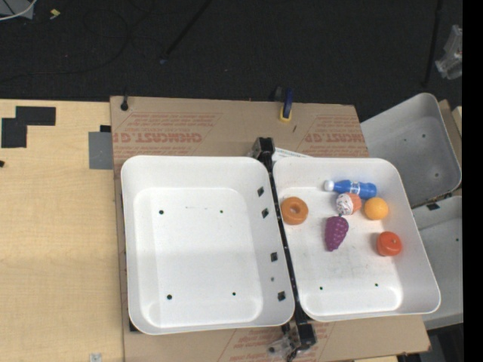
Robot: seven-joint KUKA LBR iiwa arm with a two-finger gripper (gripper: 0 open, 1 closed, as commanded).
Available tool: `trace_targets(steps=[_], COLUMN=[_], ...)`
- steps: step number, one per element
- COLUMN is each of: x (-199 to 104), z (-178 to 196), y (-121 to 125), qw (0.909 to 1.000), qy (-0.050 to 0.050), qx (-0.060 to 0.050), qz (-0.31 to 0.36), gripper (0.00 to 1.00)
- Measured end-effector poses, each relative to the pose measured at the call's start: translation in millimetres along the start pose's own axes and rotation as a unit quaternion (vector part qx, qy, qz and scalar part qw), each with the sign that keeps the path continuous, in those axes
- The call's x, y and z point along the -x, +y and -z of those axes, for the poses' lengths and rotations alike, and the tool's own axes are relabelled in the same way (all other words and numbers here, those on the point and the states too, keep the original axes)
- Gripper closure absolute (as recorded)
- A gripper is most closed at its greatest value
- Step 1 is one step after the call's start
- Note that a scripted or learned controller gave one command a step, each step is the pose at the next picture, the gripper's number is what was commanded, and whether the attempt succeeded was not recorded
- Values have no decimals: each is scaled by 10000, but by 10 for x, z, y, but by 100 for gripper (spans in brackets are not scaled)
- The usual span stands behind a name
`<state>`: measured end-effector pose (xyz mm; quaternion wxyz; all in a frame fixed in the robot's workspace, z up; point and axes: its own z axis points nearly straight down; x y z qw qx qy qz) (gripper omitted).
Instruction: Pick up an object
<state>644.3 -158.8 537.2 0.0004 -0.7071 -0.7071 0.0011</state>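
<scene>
Two white bins side by side on cardboard sheet w/ red print, sheet lying on wooden table. Left bin: bare floor w/ a few small dark dots. Right bin: six small items, all bunched in upper half.

Items, L to R:
- orange ring, doughnut-like, lying flat, nearest the divider btw bins, apart from the rest.
- purple grape cluster, just below the speckled ball, approx touching it.
- speckled ball, white/orange, poss. an egg shape; too small to tell. Pressed against blue bottle above.
- blue bottle, on its side, white cap pointing left, nearest far wall.
- orange ball, just right of speckled ball, close under bottle's right end.
- red-orange piece, lower right of group, standing free, near right wall.

Crowding: bottle, speckled ball, orange ball, grapes packed tight; ring and red-orange piece w/ open space around.

Surroundings: black clips on seam btw bins at far end, another clip set at near end. Blue/yellow clamp on far edge of cardboard. Grey metal panel angled beside right bin's far-right corner. Black patch and grey patch on table at left. Dark floor w/ cables beyond table.

End effector state: can't tell, open or closed, nor whether holding anything.
</scene>
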Motion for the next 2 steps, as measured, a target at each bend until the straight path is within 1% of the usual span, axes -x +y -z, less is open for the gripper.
trace_targets(steps=[1,2], x=[561,546], z=[-1,-1403], y=[-1,-392], qw=[10000,10000], qy=[-3,26], qx=[0,-66], qz=[-7,-18], gripper=[100,100])
